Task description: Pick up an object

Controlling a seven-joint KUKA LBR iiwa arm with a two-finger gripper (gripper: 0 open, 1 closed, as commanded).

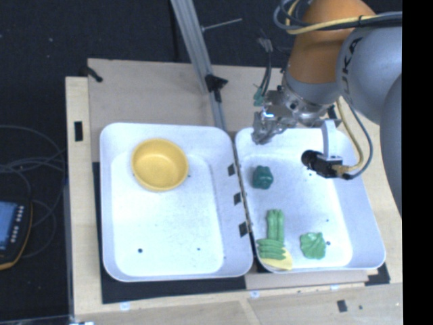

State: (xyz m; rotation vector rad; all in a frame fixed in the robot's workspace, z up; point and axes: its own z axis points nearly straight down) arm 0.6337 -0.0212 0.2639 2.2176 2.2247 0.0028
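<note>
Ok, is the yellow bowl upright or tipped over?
Upright. The yellow bowl sits in the left bin with its opening facing up, rim and inner floor both visible, and nothing inside it.

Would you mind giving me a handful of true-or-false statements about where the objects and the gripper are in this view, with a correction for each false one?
1. The yellow bowl sits in the left bin. True.
2. The dark green lump lies in the left bin. False: it lies in the right bin, near the divider between the bins.
3. The gripper is above the far edge of the right bin. True.
4. The gripper is holding the yellow bowl. False: the bowl rests in the left bin, apart from the gripper.
5. The light green piece lies in the near part of the right bin. True.
6. The long green toy is touching the yellow bowl. False: they lie in different bins.
</note>
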